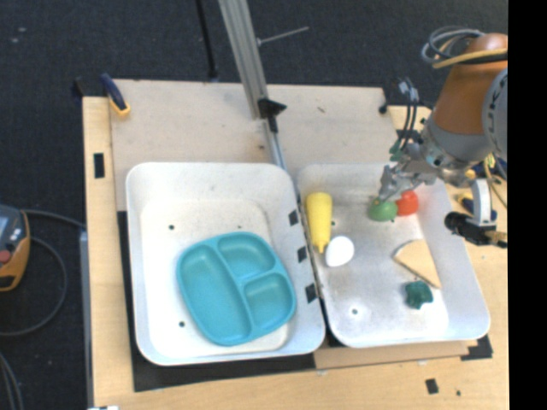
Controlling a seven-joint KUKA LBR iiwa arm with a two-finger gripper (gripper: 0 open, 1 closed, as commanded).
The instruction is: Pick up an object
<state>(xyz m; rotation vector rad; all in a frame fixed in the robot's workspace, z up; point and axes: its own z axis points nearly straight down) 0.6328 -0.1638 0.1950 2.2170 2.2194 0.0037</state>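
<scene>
Hovering gripper (391, 188) at twelve o'clock of green object (383, 210) in right bin (461, 314), red object (408, 202) at its three o'clock; finger state impossible to tell. Nearing the grasp; descending squarely next.

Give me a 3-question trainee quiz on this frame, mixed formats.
1. True or false: the blue divided plate lies in the right bin.
2. Which object is the gripper closest to? A) green round object B) dark green piece C) yellow banana-like object
3. Fill in: the white egg-shaped object touches the lower end of the yellow ____.

Key: 1 false, it lies in the left bin; 2 A; 3 banana-like object.
</scene>
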